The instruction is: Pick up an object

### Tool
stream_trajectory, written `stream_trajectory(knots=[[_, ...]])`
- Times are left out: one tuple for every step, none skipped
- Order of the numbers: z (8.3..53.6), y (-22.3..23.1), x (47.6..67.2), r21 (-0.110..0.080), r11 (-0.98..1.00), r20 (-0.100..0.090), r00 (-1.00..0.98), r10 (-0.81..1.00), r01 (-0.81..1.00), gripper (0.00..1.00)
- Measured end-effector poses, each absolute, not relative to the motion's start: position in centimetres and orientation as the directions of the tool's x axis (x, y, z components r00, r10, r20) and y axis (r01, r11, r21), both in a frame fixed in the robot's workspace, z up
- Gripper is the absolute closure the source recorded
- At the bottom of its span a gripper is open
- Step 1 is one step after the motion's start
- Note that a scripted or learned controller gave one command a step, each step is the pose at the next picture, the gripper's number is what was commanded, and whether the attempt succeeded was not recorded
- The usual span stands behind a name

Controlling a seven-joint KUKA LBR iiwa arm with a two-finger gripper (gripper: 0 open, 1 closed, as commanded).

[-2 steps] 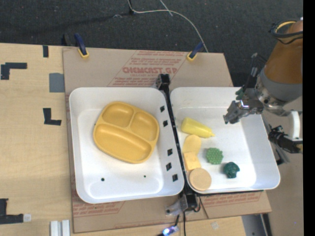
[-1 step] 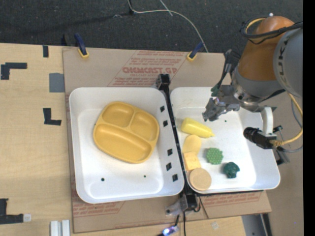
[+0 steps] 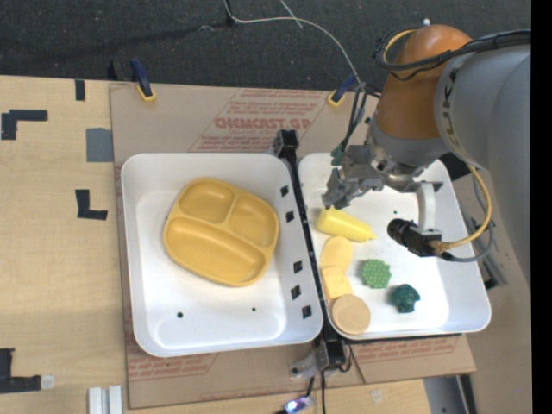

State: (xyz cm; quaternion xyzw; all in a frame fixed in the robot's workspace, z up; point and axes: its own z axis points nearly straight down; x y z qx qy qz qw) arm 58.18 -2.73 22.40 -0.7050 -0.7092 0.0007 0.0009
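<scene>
My gripper (image 3: 338, 195) hangs low over the left part of the right bin (image 3: 466, 313), its dark fingers pointing down just above a yellow corn-like piece (image 3: 345, 225). A pale yellow wedge (image 3: 336, 264), a round tan disc (image 3: 351, 314), a light green knobbly piece (image 3: 375, 272) and a dark green broccoli-like piece (image 3: 403, 297) lie further toward the bin's front. Nothing shows between the fingers.
The left bin (image 3: 142, 317) holds a yellow divided plate (image 3: 222, 231). A black divider (image 3: 297, 231) separates the two bins. A black cable plug (image 3: 410, 235) hangs from the arm over the right bin. Cardboard lies under both bins.
</scene>
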Motion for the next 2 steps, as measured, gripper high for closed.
stream_trajectory(knots=[[22.2, 3.6, 59.2, -0.001, 0.008, 0.001, -0.008, 1.000, 1.000, 1.00], [21.4, 8.9, 61.2, -0.001, 0.007, 0.001, -0.007, 1.000, 1.000, 1.00]])
